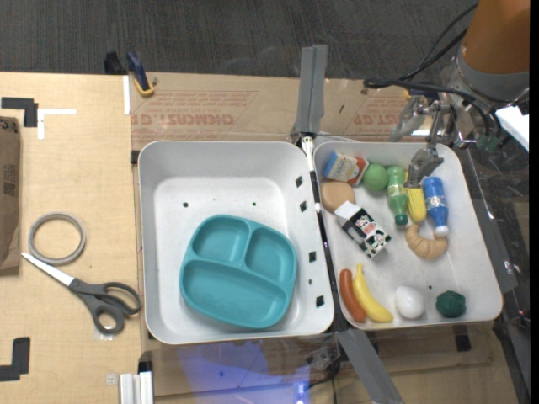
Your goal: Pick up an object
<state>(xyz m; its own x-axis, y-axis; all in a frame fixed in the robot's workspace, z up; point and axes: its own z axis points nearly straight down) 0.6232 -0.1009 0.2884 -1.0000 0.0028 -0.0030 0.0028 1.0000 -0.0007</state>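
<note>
Small toy objects fill the right white bin [477, 225]: a blue plastic bottle [434, 204], yellow corn cob [415, 202], green ball [376, 177], tan croissant [426, 242], yellow banana [369, 295] and white egg [410, 302]. The metal two-finger gripper [424, 163] hangs over the bin's far end, just above the bottle and corn; whether it grips anything cannot be told. A teal divided plate [240, 270] sits in the left white bin [164, 183].

Two white bins [160, 162] sit side by side. The left one holds one teal divided plate [239, 271]. The right one holds eleven small items, among them one banana [370, 297], one white egg [410, 302], one croissant [427, 241] and one blue bottle [435, 204]. Outside lie one pair of scissors [88, 293] and one tape roll [57, 237].
</note>
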